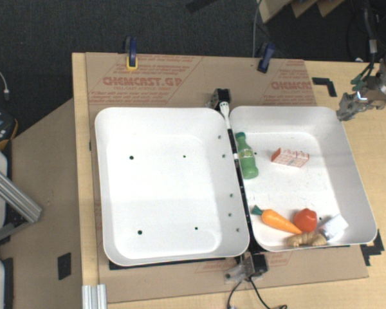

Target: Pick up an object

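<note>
The right white bin point(347, 147) holds several objects. A green bottle point(246, 156) lies along its left wall. A small red and white box point(289, 158) rests near the middle. At the front lie an orange carrot point(278, 221), a red tomato point(305, 219), a tan ginger root point(305, 239) and a small white piece point(334, 227). My gripper point(351, 103) hangs at the far right, above the bin's back right corner and well away from all of the objects. Nothing is visible in it.
The left white bin point(116, 172) sits beside the right one, with dark dots on its floor. Both rest on a cardboard sheet point(180, 76) held by two clamps at the back edge. Cables and a metal rail lie outside the bench.
</note>
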Robot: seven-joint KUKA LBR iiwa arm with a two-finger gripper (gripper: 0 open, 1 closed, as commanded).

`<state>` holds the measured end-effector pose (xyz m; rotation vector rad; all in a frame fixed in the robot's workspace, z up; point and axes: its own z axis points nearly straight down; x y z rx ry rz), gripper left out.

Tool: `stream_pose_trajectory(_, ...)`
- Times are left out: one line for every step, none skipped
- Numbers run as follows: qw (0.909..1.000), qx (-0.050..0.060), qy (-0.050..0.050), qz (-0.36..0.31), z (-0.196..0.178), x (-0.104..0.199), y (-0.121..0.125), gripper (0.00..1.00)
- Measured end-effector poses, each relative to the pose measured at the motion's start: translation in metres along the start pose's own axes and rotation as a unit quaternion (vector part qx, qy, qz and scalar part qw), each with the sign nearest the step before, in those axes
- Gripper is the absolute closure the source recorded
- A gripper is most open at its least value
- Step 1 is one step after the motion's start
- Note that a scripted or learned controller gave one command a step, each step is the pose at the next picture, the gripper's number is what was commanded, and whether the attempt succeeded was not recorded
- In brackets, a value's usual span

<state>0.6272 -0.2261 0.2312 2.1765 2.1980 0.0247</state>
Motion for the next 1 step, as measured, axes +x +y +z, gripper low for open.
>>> stream_pose_trajectory(1.0,-0.002,-0.001,0.0,-0.0107,-0.0006,0.0012,1.0)
